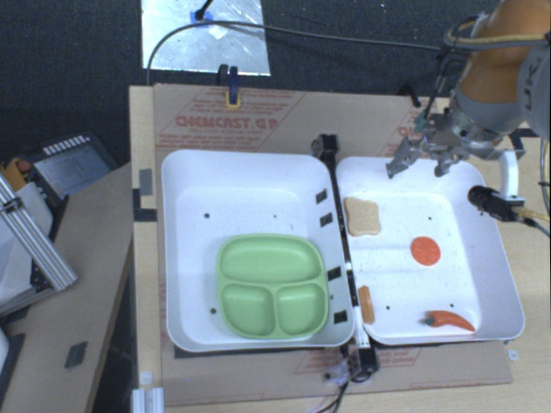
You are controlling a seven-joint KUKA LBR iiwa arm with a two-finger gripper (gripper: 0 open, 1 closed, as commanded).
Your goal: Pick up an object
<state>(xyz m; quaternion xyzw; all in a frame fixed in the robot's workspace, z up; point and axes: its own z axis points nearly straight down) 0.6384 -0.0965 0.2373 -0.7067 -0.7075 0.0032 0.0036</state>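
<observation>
Dark carpet floor [69,50] surrounds a tan bench [77,256]; foil sheet [205,20] behind.

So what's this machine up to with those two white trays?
The arm's gripper hangs open over the far edge of the right bin, holding nothing. Below it lie a slice of bread, a round red piece, a carrot and a small sausage. The left bin holds a green divided plate.

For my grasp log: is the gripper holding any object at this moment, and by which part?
Nothing is held. The gripper hangs open above the far edge of the right bin, with only empty space between its fingers.
</observation>
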